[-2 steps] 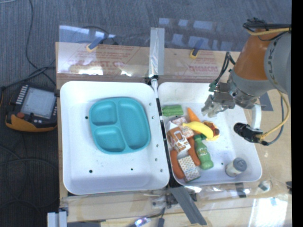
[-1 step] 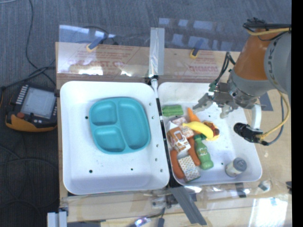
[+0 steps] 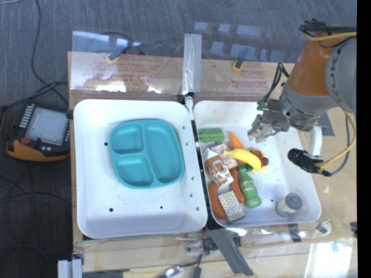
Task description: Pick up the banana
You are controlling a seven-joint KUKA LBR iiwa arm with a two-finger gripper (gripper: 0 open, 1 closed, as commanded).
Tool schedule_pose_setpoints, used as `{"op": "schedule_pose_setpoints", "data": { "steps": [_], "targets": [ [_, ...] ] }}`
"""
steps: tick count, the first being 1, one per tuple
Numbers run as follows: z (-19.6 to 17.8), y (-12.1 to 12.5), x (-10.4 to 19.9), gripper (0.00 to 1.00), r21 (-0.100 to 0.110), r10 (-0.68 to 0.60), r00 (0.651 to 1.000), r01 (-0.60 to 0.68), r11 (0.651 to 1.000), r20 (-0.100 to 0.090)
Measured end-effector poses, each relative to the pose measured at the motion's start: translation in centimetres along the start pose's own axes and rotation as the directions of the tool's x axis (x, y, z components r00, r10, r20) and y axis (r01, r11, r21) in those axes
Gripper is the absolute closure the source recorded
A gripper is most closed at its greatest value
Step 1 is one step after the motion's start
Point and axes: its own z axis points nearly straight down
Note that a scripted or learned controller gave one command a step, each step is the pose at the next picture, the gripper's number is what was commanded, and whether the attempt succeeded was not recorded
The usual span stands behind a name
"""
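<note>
A yellow banana (image 3: 247,158) lies in the right bin (image 3: 301,184), resting over other toy food near the bin's middle. My gripper (image 3: 262,131) hangs above the bin, up and to the right of the banana and apart from it. Nothing shows between its fingers.
Around the banana lie a carrot (image 3: 235,140), a green block (image 3: 211,135), a green bottle (image 3: 248,189), a snack box (image 3: 221,169) and a waffle-like piece (image 3: 231,205). A grey round lid (image 3: 289,203) sits at the bin's front right. The left bin (image 3: 93,207) holds a teal divided plate (image 3: 145,153).
</note>
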Motion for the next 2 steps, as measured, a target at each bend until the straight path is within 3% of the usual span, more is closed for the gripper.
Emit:
{"op": "schedule_pose_setpoints", "data": {
  "steps": [1,2],
  "targets": [
    [-10.83,2.48,0.88,1.0,-0.007,-0.228,0.974,0.228,0.974,0.007],
    [-10.82,2.47,0.87,0.0,-0.006,-0.228,0.974,0.228,0.974,0.007]
  ]
}}
